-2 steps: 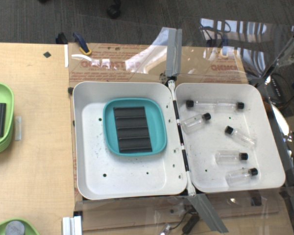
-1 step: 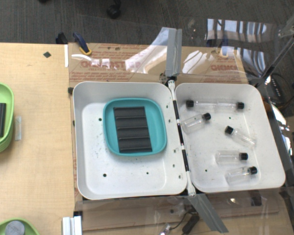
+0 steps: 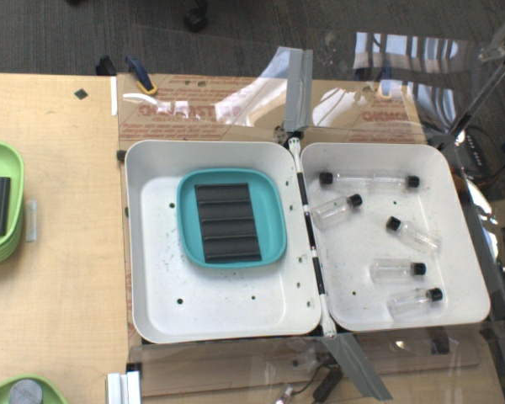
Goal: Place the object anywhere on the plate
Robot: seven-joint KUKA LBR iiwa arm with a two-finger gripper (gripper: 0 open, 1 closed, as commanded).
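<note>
You had the teal plate (image 3: pixel 190 225) lying flat in the left bin (image 3: pixel 147 293), toward its upper middle, with a dark ribbed insert (image 3: pixel 227 220) filling its centre. Nothing else rested on that plate.

The objects you were to move, the clear vials with black caps, all lay on their sides in the right bin (image 3: pixel 459 225). A long vial (image 3: pixel 370 178) stretched across the top of that bin, with a black cap showing at each end, so you could not tell whether it was one tube or two laid end to end. Just below it, near the divider between the bins, lay a second vial (image 3: pixel 337 209). A third vial (image 3: pixel 408 233) sat tilted at the middle right, a fourth vial (image 3: pixel 396 269) lower down, and a fifth vial (image 3: pixel 412 302) nearest the front edge. They were apart from one another and well apart from the plate.

As for the hand, you could not tell its state, nor how the vials lay relative to it.

Both bins sat on cardboard (image 3: pixel 194 108) beside the wooden counter (image 3: pixel 59 310), where a green tray (image 3: pixel 4 162) stood at the far left.
</note>
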